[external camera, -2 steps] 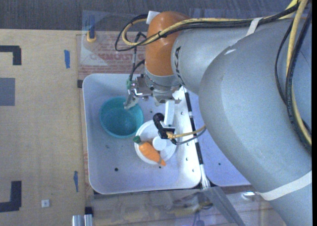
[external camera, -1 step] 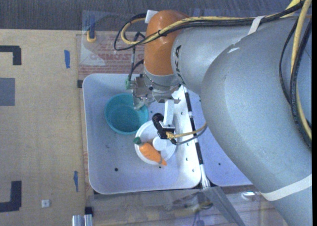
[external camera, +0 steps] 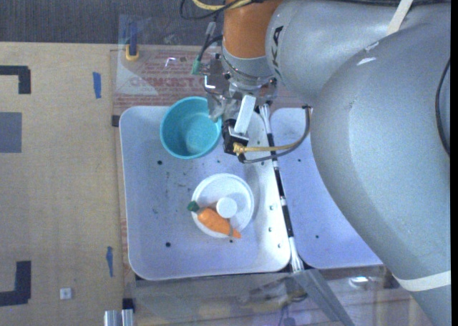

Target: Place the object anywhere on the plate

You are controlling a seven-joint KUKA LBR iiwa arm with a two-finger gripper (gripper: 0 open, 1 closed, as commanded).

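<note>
The left one of the 2 white bins [external camera: 143, 196] holds a teal bowl [external camera: 187, 131] at its upper end and, below it, a white plate [external camera: 212, 187]. An orange carrot [external camera: 215, 221] with a green top lies across the plate's lower edge, its tip reaching just past the rim, with 1 small white round piece [external camera: 227, 207] touching it. The gripper [external camera: 217, 109] hangs at the bowl's right rim, well above the carrot and apart from it; whether it is open or closed cannot be told. The right bin [external camera: 322, 231] lies under the grey arm [external camera: 358, 67].
</note>
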